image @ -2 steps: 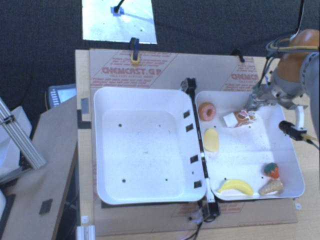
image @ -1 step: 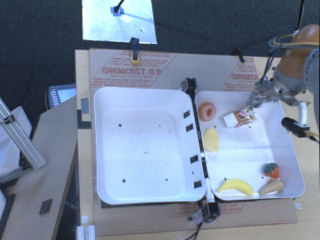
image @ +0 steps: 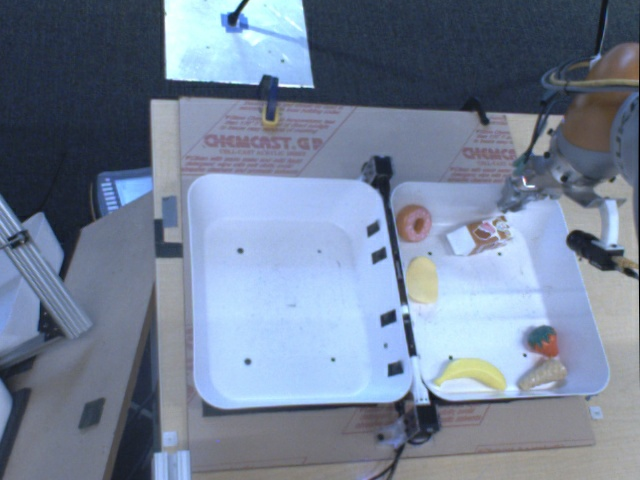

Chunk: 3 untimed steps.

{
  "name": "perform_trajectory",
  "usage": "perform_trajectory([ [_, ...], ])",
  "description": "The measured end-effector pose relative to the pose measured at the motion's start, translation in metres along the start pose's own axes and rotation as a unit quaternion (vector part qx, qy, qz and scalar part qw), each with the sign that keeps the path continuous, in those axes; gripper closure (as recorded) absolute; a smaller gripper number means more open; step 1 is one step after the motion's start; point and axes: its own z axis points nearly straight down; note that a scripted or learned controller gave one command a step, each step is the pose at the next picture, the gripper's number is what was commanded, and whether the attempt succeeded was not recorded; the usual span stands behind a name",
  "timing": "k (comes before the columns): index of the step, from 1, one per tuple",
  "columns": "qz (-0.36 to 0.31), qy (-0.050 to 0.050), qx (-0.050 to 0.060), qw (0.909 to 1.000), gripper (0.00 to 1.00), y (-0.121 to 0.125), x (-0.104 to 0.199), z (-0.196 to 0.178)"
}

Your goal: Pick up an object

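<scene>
Arm poised at the far right corner of the right bin, objects scattered below

The grey arm (image: 600,118) with its orange band reaches in from the right and bends down so the gripper (image: 520,190) hangs over the far edge of the right bin (image: 585,313); whether its claw is open or closed cannot be told from here. Just beside it lies a small white packet (image: 478,235), with a donut (image: 414,223) to its left, a yellow lemon-like piece (image: 423,279) near the divider, and a banana (image: 471,373), a strawberry (image: 542,340) and a tan cone (image: 542,374) along the near edge. The left bin (image: 285,293) sits alongside on a cardboard sheet (image: 330,138) over a wooden bench (image: 115,268), with dark carpet (image: 80,58) and a shiny metal plate (image: 238,28) behind
</scene>
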Motion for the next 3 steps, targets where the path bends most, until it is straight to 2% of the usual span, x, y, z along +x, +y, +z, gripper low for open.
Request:
perform_trajectory([
  [3,-0.004,-0.003,-0.006,1.0000,1.00,0.005,-0.001,-0.034],
])
